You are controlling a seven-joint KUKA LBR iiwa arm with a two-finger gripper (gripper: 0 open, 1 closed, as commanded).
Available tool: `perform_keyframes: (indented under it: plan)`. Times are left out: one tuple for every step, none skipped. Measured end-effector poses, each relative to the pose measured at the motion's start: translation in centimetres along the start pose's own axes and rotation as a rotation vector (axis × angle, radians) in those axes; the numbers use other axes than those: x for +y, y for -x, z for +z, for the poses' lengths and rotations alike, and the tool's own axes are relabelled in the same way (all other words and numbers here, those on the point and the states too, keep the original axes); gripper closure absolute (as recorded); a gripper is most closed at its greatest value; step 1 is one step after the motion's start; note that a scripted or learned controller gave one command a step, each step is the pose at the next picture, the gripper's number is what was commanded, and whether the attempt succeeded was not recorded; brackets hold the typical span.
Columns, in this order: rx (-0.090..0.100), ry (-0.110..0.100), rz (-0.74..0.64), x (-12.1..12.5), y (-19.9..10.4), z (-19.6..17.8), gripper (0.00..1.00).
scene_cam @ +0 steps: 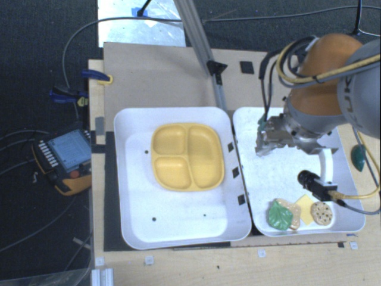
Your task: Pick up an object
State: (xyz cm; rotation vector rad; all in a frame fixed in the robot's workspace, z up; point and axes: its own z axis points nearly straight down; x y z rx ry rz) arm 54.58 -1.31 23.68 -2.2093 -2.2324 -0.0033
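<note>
Bench [178,64], tan board, bearing two shallow white bins side by side; left bin [134,219] holds a yellow divided plate [187,157] with three compartments, lying flat near the bin's upper middle; right bin [262,177] holds three small items clustered at its lower edge: a green leaf-shaped piece [280,215], a pale yellow wedge [306,207] just beside it and partly overlapped by it, and a round tan biscuit-like piece [322,213] with dots, touching the wedge on its right; arm [324,70], grey with orange band, reaches in from the right over the right bin's upper part; gripper [266,140] hangs above the bare upper-left area of the right bin, well apart from the three items; state of jaws cannot be told from this angle; nothing visible between them; a black-tipped fitting [312,183] on a white bracket sits below the wrist, near the wedge; a teal object [358,157] lies at the right bin's right rim; a blue-faced handheld unit [64,154] with cables lies on dark floor left of the bench.
</note>
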Motion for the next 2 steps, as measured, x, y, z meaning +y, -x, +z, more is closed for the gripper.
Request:
perform_keyframes:
  plan:
    - [0.0,0.002,0.0,0.9,-4.8,-0.7,1.0]
    - [0.0,0.001,0.0,2.4,-10.3,0.6,1.0]
